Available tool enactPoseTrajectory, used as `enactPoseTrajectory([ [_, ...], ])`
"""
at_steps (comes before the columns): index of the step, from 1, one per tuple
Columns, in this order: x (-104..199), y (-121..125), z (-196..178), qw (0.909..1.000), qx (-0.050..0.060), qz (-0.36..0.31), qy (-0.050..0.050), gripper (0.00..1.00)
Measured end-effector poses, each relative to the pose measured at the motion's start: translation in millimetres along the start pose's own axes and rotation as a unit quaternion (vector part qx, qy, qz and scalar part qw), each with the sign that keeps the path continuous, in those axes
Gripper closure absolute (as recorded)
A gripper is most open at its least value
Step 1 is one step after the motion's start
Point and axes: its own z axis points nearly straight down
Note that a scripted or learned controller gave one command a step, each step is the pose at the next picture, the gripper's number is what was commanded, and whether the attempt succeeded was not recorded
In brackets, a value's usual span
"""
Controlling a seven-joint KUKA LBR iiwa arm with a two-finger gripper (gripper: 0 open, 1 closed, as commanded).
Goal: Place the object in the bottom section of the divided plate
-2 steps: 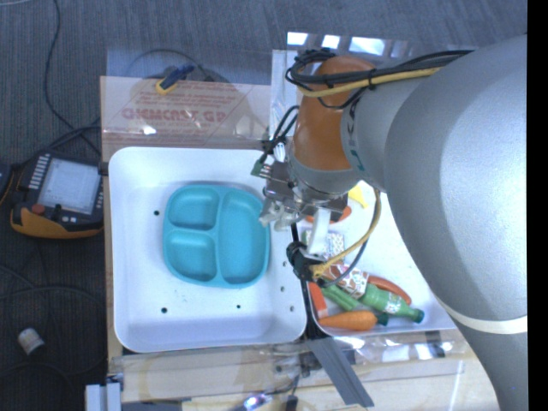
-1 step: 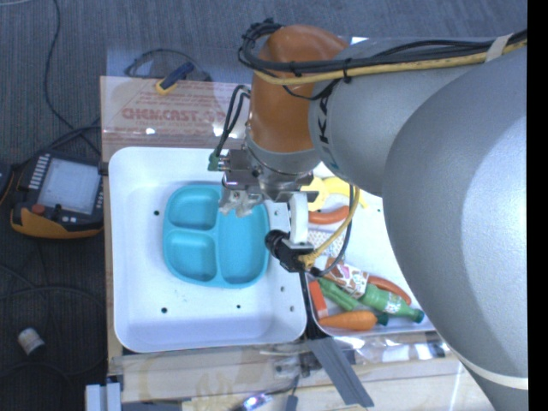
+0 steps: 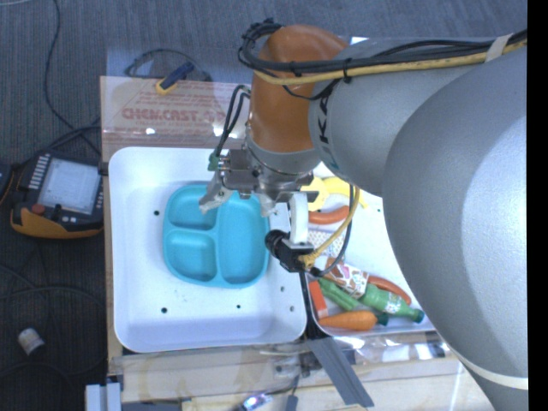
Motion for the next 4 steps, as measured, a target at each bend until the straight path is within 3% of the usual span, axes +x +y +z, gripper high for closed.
enactPoseTrajectory([
  [4, 0.0, 0.0, 0.0, 1.0000, 0.000, 0.000, 0.000, 0.00],
])
